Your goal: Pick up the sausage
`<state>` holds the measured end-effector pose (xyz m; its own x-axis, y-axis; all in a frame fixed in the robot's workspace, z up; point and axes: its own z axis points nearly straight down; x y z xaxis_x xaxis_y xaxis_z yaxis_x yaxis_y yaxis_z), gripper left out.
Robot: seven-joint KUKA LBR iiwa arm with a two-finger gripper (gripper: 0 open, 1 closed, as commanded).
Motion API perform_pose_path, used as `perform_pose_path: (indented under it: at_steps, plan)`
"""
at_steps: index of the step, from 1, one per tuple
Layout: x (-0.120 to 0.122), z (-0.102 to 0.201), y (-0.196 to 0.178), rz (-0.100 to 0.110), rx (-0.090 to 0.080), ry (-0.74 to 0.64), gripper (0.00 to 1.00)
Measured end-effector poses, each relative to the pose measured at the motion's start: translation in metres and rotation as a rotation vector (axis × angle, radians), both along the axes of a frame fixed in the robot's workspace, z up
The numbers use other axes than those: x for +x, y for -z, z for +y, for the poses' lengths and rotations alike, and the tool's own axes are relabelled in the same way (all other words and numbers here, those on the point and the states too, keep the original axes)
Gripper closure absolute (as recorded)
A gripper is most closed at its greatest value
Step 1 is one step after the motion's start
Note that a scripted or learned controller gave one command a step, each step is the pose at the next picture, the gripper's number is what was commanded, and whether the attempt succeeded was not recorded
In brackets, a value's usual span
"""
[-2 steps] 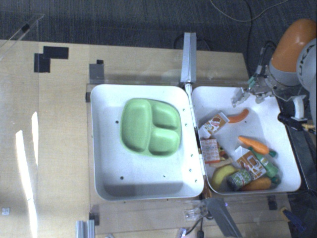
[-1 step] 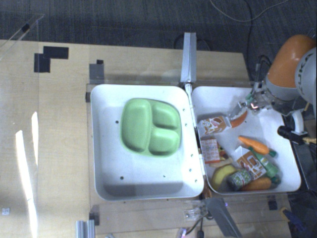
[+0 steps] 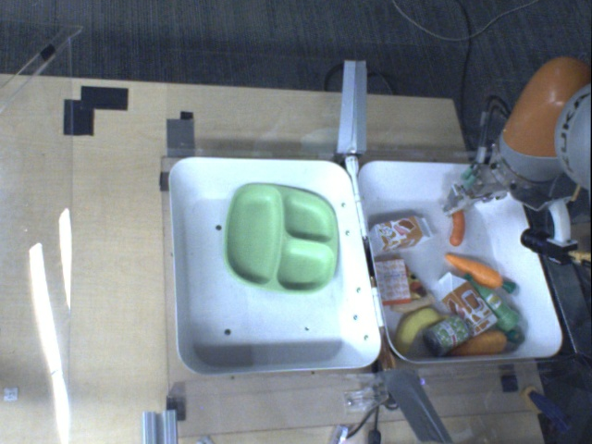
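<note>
Two bins: left bin (image 3: pixel 190 276) has one green tray (image 3: pixel 281 236). Right bin (image 3: pixel 412 181) has one sausage (image 3: pixel 457 228), two carrots (image 3: pixel 474 271), one banana (image 3: pixel 415 323), one can (image 3: pixel 450 335), three packets (image 3: pixel 399 234). Gripper (image 3: pixel 467 192) at right bin's far side, tip touching sausage's top end; finger opening and any grasp can't be told. Arm (image 3: pixel 546 128) enters from right, wrist angled down-left.

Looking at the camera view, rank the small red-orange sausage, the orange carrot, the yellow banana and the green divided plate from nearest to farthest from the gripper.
From the gripper:
1. Small red-orange sausage, just below it in the right bin.
2. Orange carrot, mid right bin.
3. Yellow banana, at that bin's near edge.
4. Green divided plate, in the left bin.
</note>
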<state>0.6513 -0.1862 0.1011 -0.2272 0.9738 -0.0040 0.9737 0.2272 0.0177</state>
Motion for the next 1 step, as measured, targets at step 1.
perform_pose_path:
  at_steps: [1]
  plan:
    - [0.0199,0.063,-0.1241,0.007,-0.006,-0.397,1.0]
